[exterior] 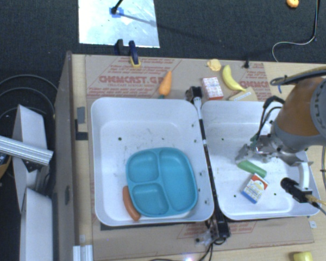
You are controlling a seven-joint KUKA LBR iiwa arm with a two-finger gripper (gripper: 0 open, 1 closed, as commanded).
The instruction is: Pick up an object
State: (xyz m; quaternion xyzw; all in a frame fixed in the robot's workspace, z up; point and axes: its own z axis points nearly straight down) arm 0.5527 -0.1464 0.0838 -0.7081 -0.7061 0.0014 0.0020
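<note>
From my seat, the small green oblong block (252,168) lying just below my metal two-finger gripper (249,152) looks light and stiff, maybe a bit slick; I'd pinch it across its short width. It's flat, rounded at the ends, tilted, in the right white plastic bin (228,118). Whether the gripper is open or closed I cannot tell
</note>
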